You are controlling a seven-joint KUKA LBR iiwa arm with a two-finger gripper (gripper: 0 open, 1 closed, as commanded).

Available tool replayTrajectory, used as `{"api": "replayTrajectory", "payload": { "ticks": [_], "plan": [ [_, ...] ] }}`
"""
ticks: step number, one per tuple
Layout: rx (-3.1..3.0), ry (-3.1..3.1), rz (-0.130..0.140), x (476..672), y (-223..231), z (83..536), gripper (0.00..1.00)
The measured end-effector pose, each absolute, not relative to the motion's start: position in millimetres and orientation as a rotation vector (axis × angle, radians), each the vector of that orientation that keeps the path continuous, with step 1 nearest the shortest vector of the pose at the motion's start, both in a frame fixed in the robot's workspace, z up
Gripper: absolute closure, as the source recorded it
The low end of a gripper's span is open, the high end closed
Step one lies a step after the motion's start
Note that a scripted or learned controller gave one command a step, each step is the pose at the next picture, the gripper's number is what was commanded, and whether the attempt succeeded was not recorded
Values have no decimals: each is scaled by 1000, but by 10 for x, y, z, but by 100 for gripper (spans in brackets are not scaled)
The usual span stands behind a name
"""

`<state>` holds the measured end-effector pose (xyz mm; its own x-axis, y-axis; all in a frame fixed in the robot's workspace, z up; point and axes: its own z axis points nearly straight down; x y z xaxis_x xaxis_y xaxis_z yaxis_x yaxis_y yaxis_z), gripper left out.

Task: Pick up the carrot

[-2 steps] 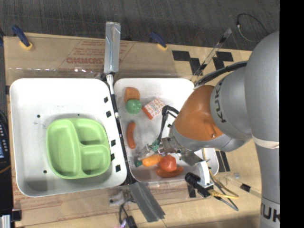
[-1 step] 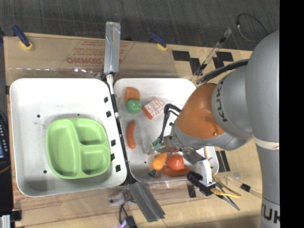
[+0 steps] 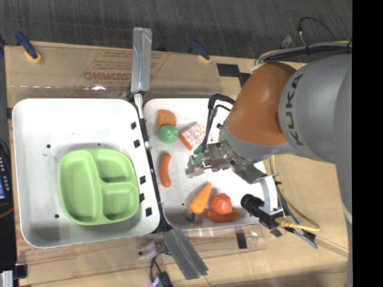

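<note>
The carrot [image 3: 200,198], orange with a dark green stem end, lies tilted in the right bin [image 3: 179,217] near its front wall. My gripper [image 3: 196,163] hangs over the middle of that bin, a little above and behind the carrot, apart from it. Nothing shows between its fingers. The grey arm with its orange band covers the bin's right side.
In the right bin also lie a red tomato [image 3: 221,204] beside the carrot, a sausage [image 3: 165,169], a green ball [image 3: 168,134], an orange-brown piece [image 3: 166,118] and a red-white box [image 3: 192,136]. The left bin [image 3: 36,136] holds a green divided plate [image 3: 99,186].
</note>
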<state>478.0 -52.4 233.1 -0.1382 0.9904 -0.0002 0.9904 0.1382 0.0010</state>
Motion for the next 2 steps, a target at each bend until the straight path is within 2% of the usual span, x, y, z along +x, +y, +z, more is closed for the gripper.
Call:
{"api": "replayTrajectory", "payload": {
  "ticks": [1, 2],
  "plan": [
    [2063, 2369, 0, 4778, -526, 2327, 0],
    [1986, 2438, -5, 4754, -1246, 1036, 0]
  ]
}}
